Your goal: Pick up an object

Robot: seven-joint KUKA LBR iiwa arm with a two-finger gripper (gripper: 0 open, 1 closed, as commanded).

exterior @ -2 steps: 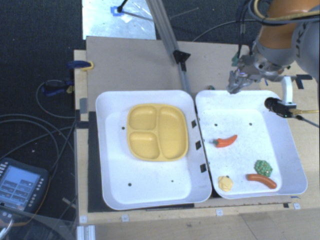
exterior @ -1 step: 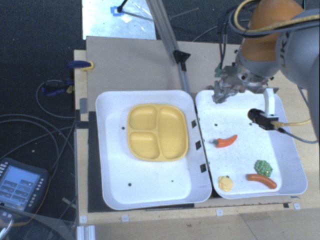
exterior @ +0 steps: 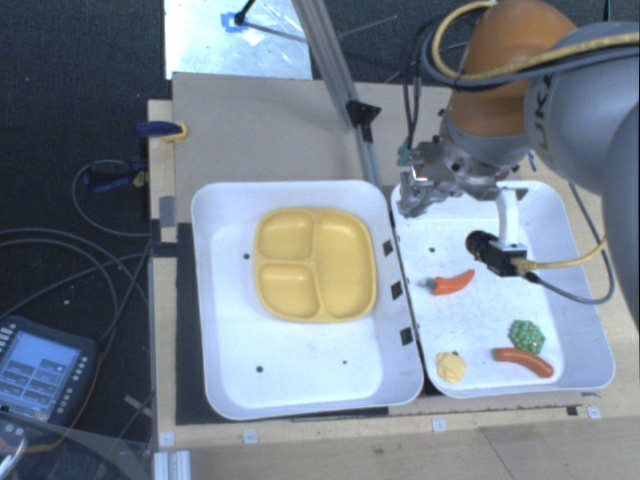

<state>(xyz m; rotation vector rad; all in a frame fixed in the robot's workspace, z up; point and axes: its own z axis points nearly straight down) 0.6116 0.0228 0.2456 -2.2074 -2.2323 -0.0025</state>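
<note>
Right bin (exterior: 455, 230): carrot (exterior: 452, 283), broccoli (exterior: 526, 335), sausage (exterior: 522, 362) | left bin (exterior: 300, 368): yellow plate (exterior: 315, 264)

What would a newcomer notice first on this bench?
The yellow divided plate in the middle of the left bin stands out most. Next comes the grey arm with its orange band, its gripper over the far left corner of the right bin. Small toy foods lie in that bin's nearer half.

Grey arm (exterior: 590, 98) from the right, gripper (exterior: 413, 198) downward at its tip.
</note>
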